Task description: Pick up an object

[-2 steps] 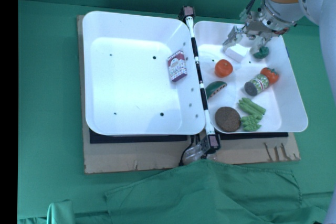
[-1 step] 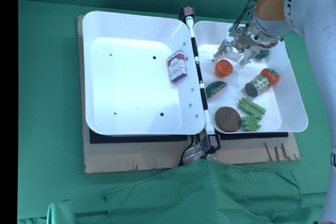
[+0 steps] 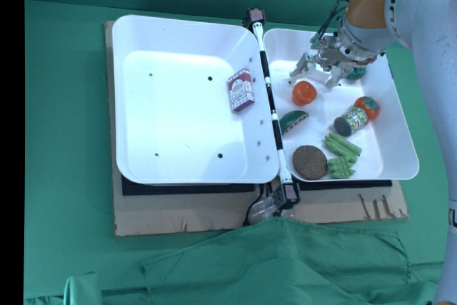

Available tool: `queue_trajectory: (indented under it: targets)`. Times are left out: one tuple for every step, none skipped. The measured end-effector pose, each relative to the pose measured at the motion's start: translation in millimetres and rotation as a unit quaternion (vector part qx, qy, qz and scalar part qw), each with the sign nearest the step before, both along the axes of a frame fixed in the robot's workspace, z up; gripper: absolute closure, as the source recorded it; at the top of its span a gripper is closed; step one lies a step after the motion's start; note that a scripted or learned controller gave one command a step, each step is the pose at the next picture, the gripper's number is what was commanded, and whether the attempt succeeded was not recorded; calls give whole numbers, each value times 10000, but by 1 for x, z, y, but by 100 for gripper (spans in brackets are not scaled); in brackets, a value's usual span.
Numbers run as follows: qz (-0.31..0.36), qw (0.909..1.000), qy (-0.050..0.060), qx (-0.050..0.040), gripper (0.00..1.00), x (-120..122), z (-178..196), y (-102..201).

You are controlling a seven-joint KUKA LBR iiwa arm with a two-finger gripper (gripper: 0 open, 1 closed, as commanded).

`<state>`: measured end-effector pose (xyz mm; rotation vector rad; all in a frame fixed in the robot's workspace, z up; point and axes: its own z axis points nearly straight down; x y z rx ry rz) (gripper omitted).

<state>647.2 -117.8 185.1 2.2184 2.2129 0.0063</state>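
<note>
Gripper (image 3: 318,74) splayed wide and grasping nothing, poised in the right bin (image 3: 400,121) just above the orange tomato (image 3: 304,92), with watermelon slice (image 3: 293,121), brown disc (image 3: 309,161) and can (image 3: 351,121) nearby, red carton (image 3: 241,90) in the left bin (image 3: 143,39).

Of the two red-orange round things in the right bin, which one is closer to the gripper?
The tomato near the bin's left side, just below the gripper. The other red one lies farther right, touching the can.
</note>
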Motion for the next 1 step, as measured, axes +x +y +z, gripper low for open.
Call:
queue_trajectory:
  targets:
    - [-13, 10000, -32, -14, 100, 1, 14, -2]
